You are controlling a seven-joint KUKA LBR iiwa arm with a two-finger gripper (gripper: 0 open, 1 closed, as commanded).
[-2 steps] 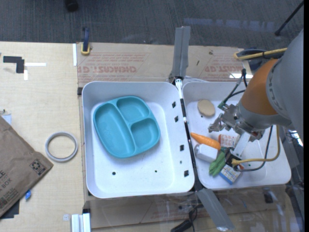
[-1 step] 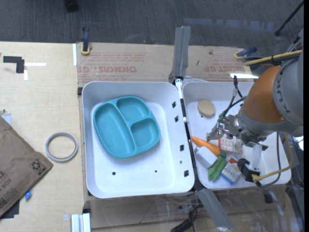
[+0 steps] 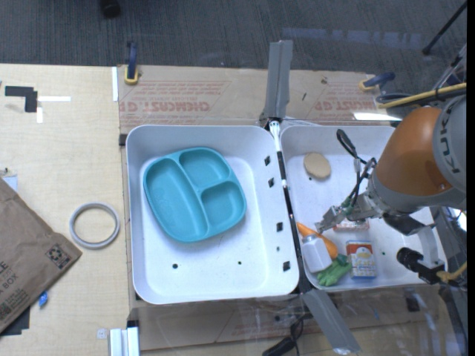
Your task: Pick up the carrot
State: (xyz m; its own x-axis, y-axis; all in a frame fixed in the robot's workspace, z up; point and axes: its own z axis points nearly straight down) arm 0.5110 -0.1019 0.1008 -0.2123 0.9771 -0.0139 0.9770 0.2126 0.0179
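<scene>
One carrot (image 3: pixel 315 236): in the right bin (image 3: pixel 386 136), near its left wall toward the front edge, partly under a white bottle (image 3: pixel 317 254).
Carrot axis: slanted, one end toward the left wall, the other toward the front right.
Fingers: the gripper (image 3: pixel 332 219) hangs just above and right of the carrot; whether its fingers are apart I cannot tell, and nothing shows between them.
Neighbours: green leafy piece (image 3: pixel 333 272), small box (image 3: pixel 360 259), tan disc (image 3: pixel 318 166) toward the back.
Left bin (image 3: pixel 148 199): blue divided plate (image 3: pixel 194 193).
</scene>
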